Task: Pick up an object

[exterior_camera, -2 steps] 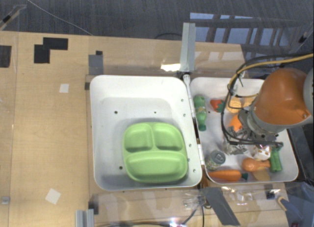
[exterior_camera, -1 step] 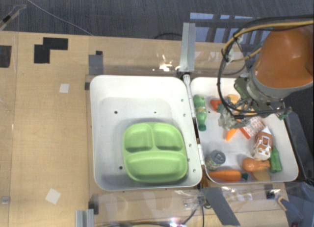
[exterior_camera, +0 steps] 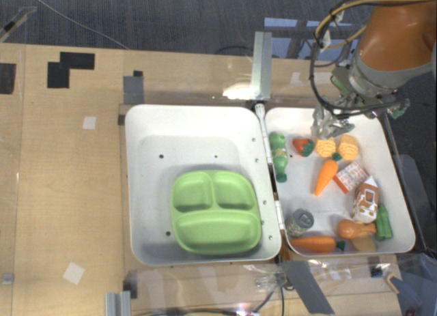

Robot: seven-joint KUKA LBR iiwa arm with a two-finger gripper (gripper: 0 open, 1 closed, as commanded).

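My gripper (exterior_camera: 332, 129) hangs over the back of the right bin (exterior_camera: 404, 220), below the orange wrist band. Just under and in front of it lie a small yellow corn piece (exterior_camera: 326, 148) and an orange-yellow piece (exterior_camera: 349, 147). A red-and-green strawberry-like toy (exterior_camera: 302, 146) lies to their left. An orange carrot (exterior_camera: 325, 176) points toward the bin's front. Nothing is seen held in the gripper.
The right bin also holds a green vegetable (exterior_camera: 278, 151) by the divider, a red-white packet (exterior_camera: 350, 176), a small carton (exterior_camera: 367, 200), a tin can (exterior_camera: 300, 221), a brown drumstick (exterior_camera: 354, 228) and an orange sausage (exterior_camera: 314, 243). A green divided plate (exterior_camera: 215, 211) lies in the left bin (exterior_camera: 157, 137).
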